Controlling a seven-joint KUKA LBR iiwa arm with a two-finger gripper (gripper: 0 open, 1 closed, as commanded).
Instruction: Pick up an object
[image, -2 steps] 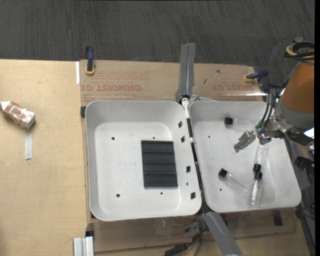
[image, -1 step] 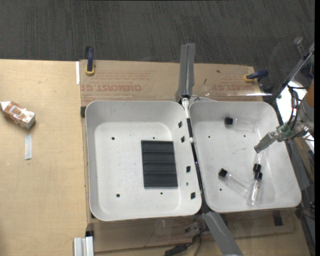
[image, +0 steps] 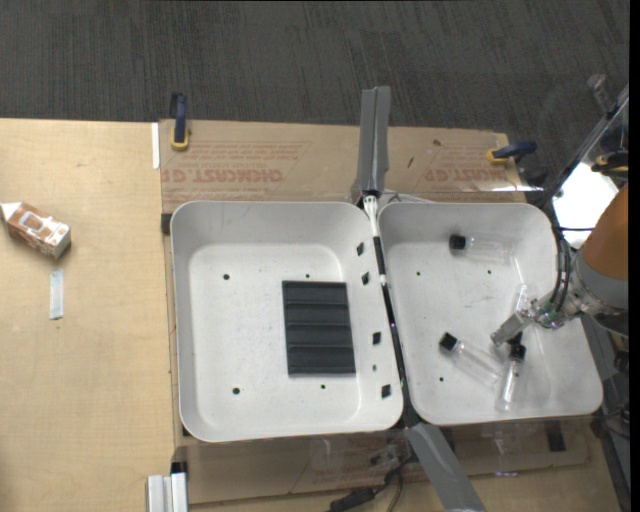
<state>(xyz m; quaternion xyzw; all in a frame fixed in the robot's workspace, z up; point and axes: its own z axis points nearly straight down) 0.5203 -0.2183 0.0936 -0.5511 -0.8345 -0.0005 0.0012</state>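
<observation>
The arm (image: 600, 270) enters from three o'clock, and most of it is cut off by the frame edge; an orange-brown patch and a grey collar are all that can be seen above the wrist. Its claw (image: 517, 335) hangs low over the right bin (image: 430, 400), toward that bin's three o'clock side. The claw is small and glinting in this view, and whether it is wide, narrow or gripping something cannot be told.

Directly under and around the claw lie several clear tubes with black caps, and their see-through bodies almost vanish against the white floor. One clear tube (image: 509, 385) lies at about five o'clock from the claw, reaching toward the bin's near rim. Another black-capped tube (image: 470, 357) lies at eight o'clock from the claw, its dark cap pointing to the bin's centre. A third small black-capped piece (image: 459, 242) sits well apart at the bin's twelve o'clock end. Whether the claw touches any tube is unclear.

The left bin (image: 200, 330) holds a dark ribbed rectangular block (image: 320, 327) lying flat at its centre. Out on the bench (image: 80, 400), at nine o'clock from the bins, rest a small orange-and-white carton (image: 38, 230) and a pale thin strip (image: 57, 296) just below it.
</observation>
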